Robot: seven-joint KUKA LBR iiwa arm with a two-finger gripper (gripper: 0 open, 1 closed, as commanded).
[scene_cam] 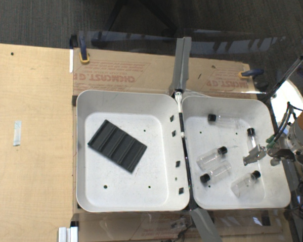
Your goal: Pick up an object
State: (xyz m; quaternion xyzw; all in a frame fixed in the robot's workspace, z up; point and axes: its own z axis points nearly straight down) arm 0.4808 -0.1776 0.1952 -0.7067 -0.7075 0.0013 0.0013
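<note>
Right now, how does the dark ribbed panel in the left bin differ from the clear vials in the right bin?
The ribbed panel is dark and opaque; the vials are see-through with black caps. The panel is one broad flat piece lying alone in the left bin; the vials are several small tubes scattered across the right bin. Both lie flat at a slant.

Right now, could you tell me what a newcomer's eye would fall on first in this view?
The dark ridged rectangular panel lies alone, askew, in the left white bin. In the right white bin, several clear plastic vials with black caps lie scattered. The metal two-finger gripper reaches in over that bin's right side, among the vials.
</note>
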